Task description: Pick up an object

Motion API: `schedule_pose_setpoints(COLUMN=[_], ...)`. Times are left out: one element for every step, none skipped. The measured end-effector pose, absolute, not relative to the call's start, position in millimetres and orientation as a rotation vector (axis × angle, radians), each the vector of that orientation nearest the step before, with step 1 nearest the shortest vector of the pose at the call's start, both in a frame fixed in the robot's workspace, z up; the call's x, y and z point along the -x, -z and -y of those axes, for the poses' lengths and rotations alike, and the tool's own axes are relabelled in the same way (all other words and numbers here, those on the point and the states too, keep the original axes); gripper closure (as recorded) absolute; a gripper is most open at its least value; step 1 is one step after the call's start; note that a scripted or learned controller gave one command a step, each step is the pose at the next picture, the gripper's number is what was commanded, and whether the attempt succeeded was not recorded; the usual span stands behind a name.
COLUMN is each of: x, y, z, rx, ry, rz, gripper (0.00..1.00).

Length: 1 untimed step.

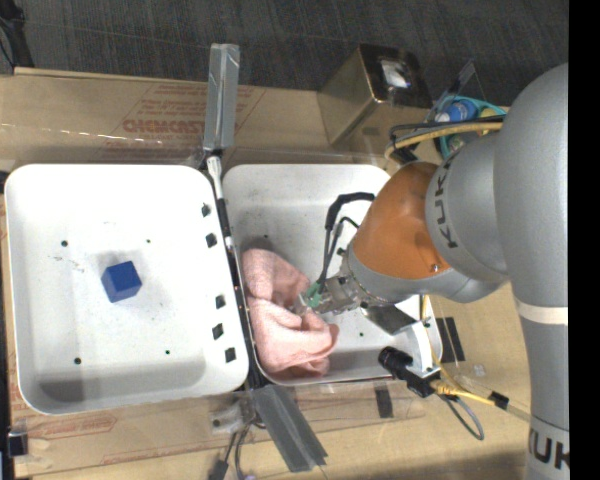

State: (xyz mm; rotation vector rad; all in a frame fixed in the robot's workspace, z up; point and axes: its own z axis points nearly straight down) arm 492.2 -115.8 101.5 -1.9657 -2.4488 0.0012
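Gripper (pixel 315 298), finger state indiscernible, meets the crumpled pink cloth (pixel 280 313) at the right bin's (pixel 280 183) seven o'clock, apparently for grasping; blue cube (pixel 122 280) sits apart.

Pink cloth (pixel 280 313): soft, crumpled, bunched in folds, lying in right bin (pixel 280 193) against its left wall, toward near edge. Blue cube (pixel 122 280): small, solid, sits flat w/ one corner turned toward cam, alone approx. mid left bin (pixel 40 198), well apart from cloth.
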Motion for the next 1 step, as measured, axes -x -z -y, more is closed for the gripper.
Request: schedule_pose_setpoints(x=[-477.0], y=[-191.6], z=[77.8], rx=[2.053], ry=[-0.002], rz=[2.375], gripper=[1.00])
